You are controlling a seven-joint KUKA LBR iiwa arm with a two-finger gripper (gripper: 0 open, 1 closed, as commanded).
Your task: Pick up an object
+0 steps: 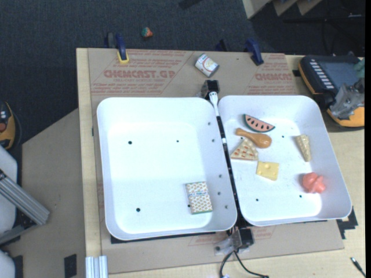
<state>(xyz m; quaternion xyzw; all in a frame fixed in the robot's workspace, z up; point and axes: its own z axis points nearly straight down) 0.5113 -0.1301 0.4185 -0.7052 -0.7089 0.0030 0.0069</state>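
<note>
Arm and gripper: can't tell the state, nothing of it reaches over the bins, so nothing is held and the pick is not yet started.

Step in hand, as I judge it: choose a target and come down on it. Best bets are pieces with free room around them. Nearest, the patterned card [199,197] lies flat, alone at 5 o'clock in the left bin [116,172]; it looks thin, so fingers would need to go low along its edges. In the right bin [330,155], the pink lump [313,182] at 4 o'clock looks chunky and sits well apart from the rest, probably the easiest grab, though near the wall. The yellow cheese square [268,170] sits near centre. The cheese wedge [303,146] is at 3 o'clock.

Avoid the cluster at 11 o'clock: waffle triangle [244,152] touching the drumstick [254,138], watermelon slice [258,123] just beyond.

Farther off, outside the bins, a small box [206,65] lies on the board [151,73].
</note>
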